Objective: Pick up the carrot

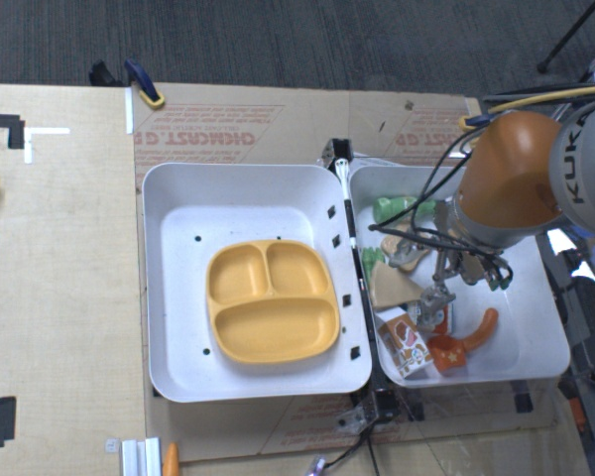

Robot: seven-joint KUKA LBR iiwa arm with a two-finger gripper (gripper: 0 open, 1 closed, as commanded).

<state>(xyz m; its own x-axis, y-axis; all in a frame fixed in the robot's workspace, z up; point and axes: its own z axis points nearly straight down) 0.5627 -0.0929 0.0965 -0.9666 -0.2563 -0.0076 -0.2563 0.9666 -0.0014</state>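
Carrot [473, 333] lies in the right bin [535, 360], near its front edge, beside a red thing [446, 353] and a small printed box [406, 345]. I see the gripper [434, 305] just left of the carrot, above the box, and nothing is between its fingers; how wide they stand I cannot tell. The left bin [169, 266] holds a yellow divided plate [273, 301].

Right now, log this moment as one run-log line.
task: pick carrot | gripper over right bin, beside carrot | carrot not held | yellow divided plate in left bin
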